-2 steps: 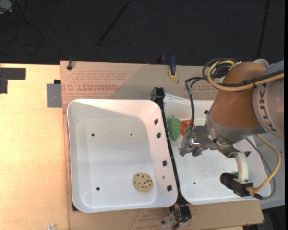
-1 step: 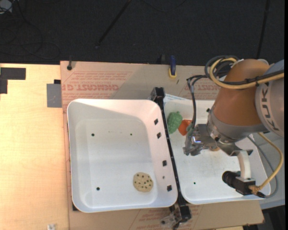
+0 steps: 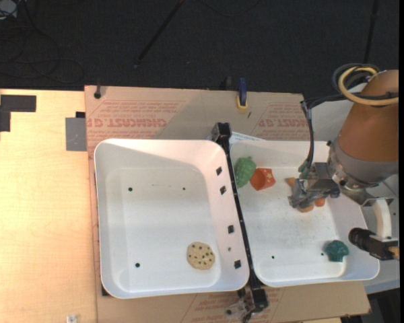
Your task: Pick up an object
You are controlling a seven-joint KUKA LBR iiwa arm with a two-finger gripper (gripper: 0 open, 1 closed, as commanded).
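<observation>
Now, arm: (image 3: 367, 130) grey with an orange band, reaching in from the desk's right edge over the right bin.
Gripper: (image 3: 306, 199) low over the right bin's far half, toward its right wall.
Fingers: too dark and blurred to tell how far apart they stand; a bit of orange shows just under them, and I cannot tell whether they have hold of it.
Right bin: (image 3: 289, 274) white, shallow, by the desk's right edge.
Green lump: (image 3: 244, 170) in the right bin's far left corner, close to the wall shared with the other bin.
Red block: (image 3: 262, 178) touching the green lump on its right, left of the gripper and apart from it.
Teal piece: (image 3: 336, 250) near the right bin's near right corner.
Left bin: (image 3: 121, 160) white, beside the right bin.
Cookie: (image 3: 200, 255) round, tan, speckled, near the left bin's near right corner.
Cardboard: (image 3: 155, 116) flat under both bins.
</observation>
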